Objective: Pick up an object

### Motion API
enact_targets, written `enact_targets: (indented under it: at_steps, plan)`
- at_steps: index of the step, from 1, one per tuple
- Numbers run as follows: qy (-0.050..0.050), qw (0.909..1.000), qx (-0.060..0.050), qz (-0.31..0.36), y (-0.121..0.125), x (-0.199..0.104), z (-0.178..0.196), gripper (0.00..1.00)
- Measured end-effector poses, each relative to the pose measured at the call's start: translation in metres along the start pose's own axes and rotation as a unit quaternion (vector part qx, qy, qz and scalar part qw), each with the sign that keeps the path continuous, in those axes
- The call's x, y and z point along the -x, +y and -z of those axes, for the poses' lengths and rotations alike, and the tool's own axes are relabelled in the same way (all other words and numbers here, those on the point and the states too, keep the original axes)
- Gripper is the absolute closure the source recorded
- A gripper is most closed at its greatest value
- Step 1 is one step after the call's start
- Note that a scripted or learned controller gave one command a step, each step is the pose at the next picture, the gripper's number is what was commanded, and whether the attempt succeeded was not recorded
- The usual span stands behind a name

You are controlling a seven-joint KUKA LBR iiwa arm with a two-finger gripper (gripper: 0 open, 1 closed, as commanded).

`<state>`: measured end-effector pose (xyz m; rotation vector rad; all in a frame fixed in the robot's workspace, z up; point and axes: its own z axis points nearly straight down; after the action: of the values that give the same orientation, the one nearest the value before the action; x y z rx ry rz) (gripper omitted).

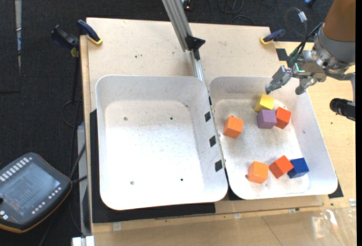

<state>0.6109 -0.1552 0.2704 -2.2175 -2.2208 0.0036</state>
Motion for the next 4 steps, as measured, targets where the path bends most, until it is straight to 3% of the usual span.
enact_targets:
  at_steps: [1,3,4]
  plan:
    - [0.000,1.0000,0.002,0.000,0.001,0.000,0.002,0.00]
    - [0.000,1.0000,0.000,-0.001,-0.002,0.007,-0.109,0.00]
    - [-0.006,0.9999,0.011,-0.002,0.007,0.013,-0.147,0.00]
